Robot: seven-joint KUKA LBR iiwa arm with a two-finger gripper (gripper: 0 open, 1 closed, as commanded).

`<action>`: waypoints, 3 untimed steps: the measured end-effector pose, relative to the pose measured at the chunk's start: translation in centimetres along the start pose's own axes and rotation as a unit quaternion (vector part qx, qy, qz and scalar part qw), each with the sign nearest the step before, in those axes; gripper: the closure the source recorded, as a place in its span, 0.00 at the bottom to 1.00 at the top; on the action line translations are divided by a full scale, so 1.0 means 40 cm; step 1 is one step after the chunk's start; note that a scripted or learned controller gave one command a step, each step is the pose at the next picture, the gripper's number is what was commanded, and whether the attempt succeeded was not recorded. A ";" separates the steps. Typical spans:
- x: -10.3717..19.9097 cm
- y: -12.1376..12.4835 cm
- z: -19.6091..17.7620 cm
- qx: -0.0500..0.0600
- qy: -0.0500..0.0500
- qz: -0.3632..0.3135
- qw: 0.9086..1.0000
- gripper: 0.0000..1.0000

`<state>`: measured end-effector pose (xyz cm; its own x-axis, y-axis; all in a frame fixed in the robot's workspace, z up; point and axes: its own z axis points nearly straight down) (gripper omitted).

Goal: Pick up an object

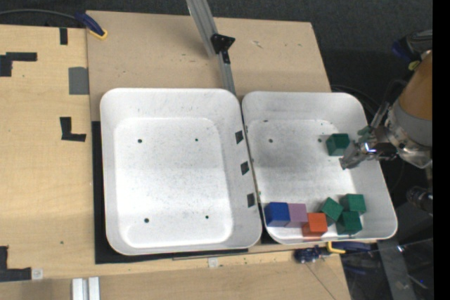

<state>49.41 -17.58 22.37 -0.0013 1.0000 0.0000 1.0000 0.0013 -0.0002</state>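
Note:
A lone green block [337, 144] lies in the right bin [302, 109], near its right wall. My gripper [357, 148] reaches in over that wall and hangs just to the right of this block, open, with one finger [349, 161] below and to the right of the block. The block lies beside the fingers, not between them. Along the bin's front edge there is a cluster: a blue block [277, 213], a purple block [297, 213], an orange block [316, 223] and three green blocks [349, 222].
The left bin [169, 172] adjoins the right one along a shared wall with black clips. A slanted metal pole [200, 0] runs down to the back of the bins. The grey wrist with its orange band [419, 98] stands over the right rim.

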 end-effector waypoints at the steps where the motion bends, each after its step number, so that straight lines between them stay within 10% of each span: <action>1: 0.137 0.045 -0.023 0.000 0.001 -0.003 1.000 1.00; 3: 0.446 0.093 -0.025 0.001 0.001 -0.003 1.000 1.00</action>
<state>53.09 0.24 23.36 -0.0078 1.0000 0.0018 1.0000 0.0079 -0.0020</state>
